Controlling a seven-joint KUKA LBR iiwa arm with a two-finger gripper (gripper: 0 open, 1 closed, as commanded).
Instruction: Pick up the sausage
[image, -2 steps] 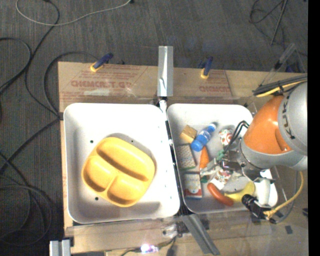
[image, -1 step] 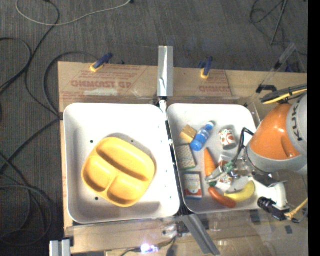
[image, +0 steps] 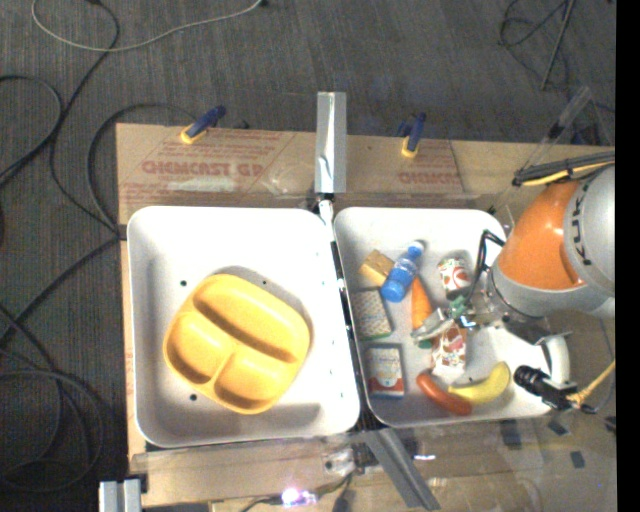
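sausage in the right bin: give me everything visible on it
The red-orange sausage is a short, smooth, glossy, rounded toy-like piece, looking like plastic. It lies flat on the floor of the right white bin, near its front wall, angled slightly. The yellow banana overlaps its right end, hiding part of it. A small box sits just to its left, apart. The gripper is above it in the view, not on it.

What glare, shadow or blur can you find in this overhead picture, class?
Camera view: even lighting; the yellow divided plate casts a soft shadow on the left bin; bright glare on the metal strip between the bins; the small items around the sausage look soft and low in detail.
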